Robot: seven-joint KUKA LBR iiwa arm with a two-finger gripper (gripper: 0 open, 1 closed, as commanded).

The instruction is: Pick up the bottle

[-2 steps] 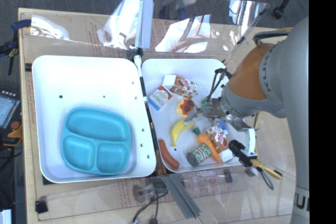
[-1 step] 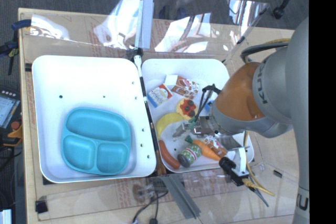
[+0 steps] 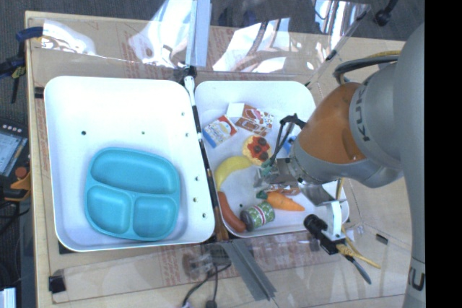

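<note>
1. The gripper [image 3: 268, 173] hangs low in the right bin [image 3: 303, 94], under the arm's orange band [image 3: 328, 130]. Its tip is partly hidden by the wrist, so I cannot tell how its jaws stand, and nothing can be seen clamped in it.
2. The bottle [image 3: 258, 216] lies on its side just below the gripper, toward the bin's near edge. It is small, with a green label and a darker end pointing at the sausage [image 3: 229, 213].
3. Relative to the bottle: the sausage lies just beside it on the left, the carrot [image 3: 286, 202] just above and to its right, and the banana [image 3: 232, 168] farther up. The strawberry [image 3: 257, 148] and two small cartons [image 3: 219, 130] sit beyond that, near the bin's middle.
4. Handling, as a judgement: it looks like a light, stiff plastic toy with a smooth, rounded body, so it may roll or slip out of a loose pinch.
5. The best hold is probably across the middle of the label, fingers set crosswise to its long axis, clear of the carrot and sausage.
6. The left bin [image 3: 65, 94] holds a blue divided tray [image 3: 133, 191], well apart from the bottle.
</note>
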